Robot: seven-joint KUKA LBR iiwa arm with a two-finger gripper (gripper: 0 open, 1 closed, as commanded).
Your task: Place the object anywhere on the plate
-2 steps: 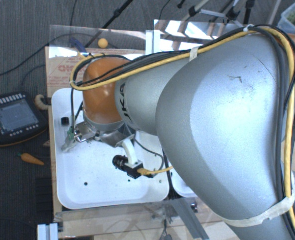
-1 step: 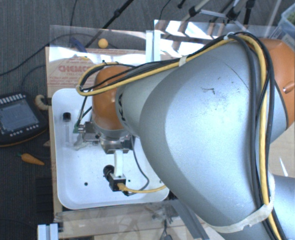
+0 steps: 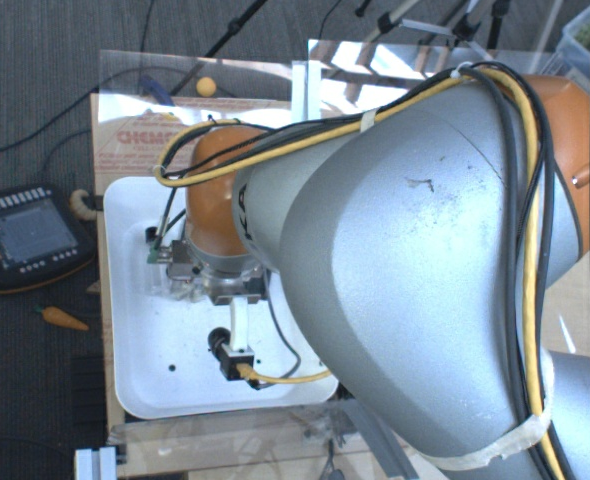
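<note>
Gripper (image 3: 190, 273) is hovering low in the left-frame bin (image 3: 135, 368), opening impossible to tell; easing straight down is looking wisest.

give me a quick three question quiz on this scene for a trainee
1. True or false: the tool is above the white bin at the view's left.
2. What sits beyond that bin's far side? A) a yellow ball B) a red cup C) a blue book
3. Fill in: the band above the wrist is ____.

Key: 1 true; 2 A; 3 orange.
</note>
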